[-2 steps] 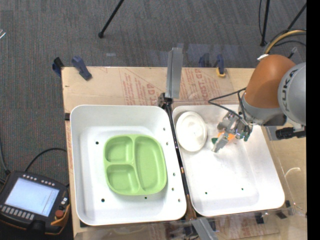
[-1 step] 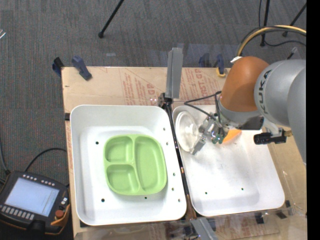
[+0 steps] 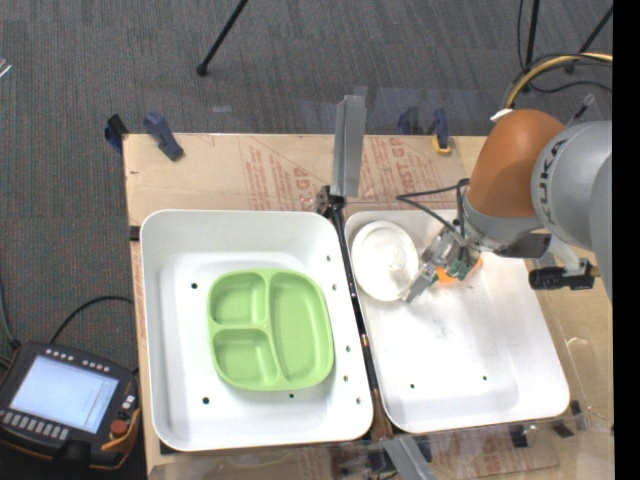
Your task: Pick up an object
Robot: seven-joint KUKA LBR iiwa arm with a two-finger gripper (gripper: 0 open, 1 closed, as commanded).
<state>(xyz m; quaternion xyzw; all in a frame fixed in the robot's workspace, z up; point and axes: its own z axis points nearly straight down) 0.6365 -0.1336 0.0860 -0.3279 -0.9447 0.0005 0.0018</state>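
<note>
A white bowl (image 3: 382, 256) sits in the far left corner of the right bin (image 3: 490, 368). My gripper (image 3: 428, 276) is low in that bin, right at the bowl's right rim, with the orange-banded wrist behind it. A small orange and green thing (image 3: 461, 269) shows just beside the gripper; whether it is held or lying on the bin floor I cannot tell. A green divided plate (image 3: 270, 328) lies flat in the middle of the left bin (image 3: 170, 268).
A grey upright post (image 3: 348, 153) stands at the back between the two bins. Cables run from the arm over the right bin's far edge. A teach pendant (image 3: 65, 398) lies on the floor at the lower left.
</note>
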